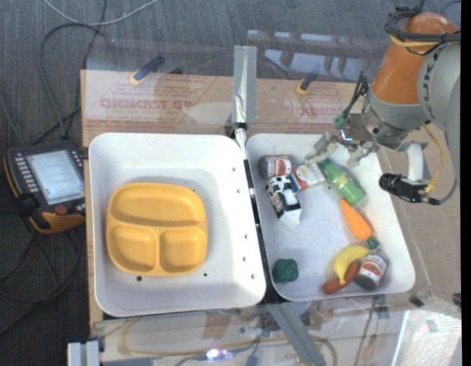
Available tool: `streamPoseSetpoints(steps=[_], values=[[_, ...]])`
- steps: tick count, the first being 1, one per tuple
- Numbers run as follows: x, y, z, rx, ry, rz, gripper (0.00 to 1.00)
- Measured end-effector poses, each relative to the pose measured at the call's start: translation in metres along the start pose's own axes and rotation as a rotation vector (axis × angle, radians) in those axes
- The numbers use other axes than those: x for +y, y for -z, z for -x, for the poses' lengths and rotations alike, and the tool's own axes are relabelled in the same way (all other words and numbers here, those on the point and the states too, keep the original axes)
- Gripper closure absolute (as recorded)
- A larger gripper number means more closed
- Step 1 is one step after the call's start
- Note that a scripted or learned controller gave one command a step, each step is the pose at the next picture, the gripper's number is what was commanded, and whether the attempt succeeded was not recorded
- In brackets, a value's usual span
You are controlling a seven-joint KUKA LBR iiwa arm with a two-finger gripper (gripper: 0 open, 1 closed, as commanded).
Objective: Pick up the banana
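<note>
Banana point(348, 262) at near end of right bin point(399, 231), touching can point(372, 270) and sausage point(336, 284), just below carrot point(356, 219). Gripper point(341, 146) far from banana, above green bottle point(343, 182), fingers spread, empty. Risk: descent snags bottle; cramped neighbours spoil grasp.

Grey ribbed carpet point(182, 21) lies beyond the cardboard-topped bench point(167, 105) — white cables point(106, 21) trail across it, a handheld control pendant point(45, 181) rests left of the bench.

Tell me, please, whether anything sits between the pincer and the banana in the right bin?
Yes. The pincer hovers at the bin's far end; the banana lies at the near end. The green bottle and the carrot lie between them, and a small can touches the banana.
</note>
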State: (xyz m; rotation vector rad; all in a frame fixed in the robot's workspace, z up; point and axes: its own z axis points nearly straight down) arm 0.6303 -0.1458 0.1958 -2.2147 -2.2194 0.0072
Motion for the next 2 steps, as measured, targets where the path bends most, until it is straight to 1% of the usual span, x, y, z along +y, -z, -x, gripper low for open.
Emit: streamPoseSetpoints(steps=[1,2], values=[[0.014,0.141,0.033,-0.005,0.203,0.003,0.00],[-0.025,-0.012,0.078,-0.002,0.146,0.000,0.00]])
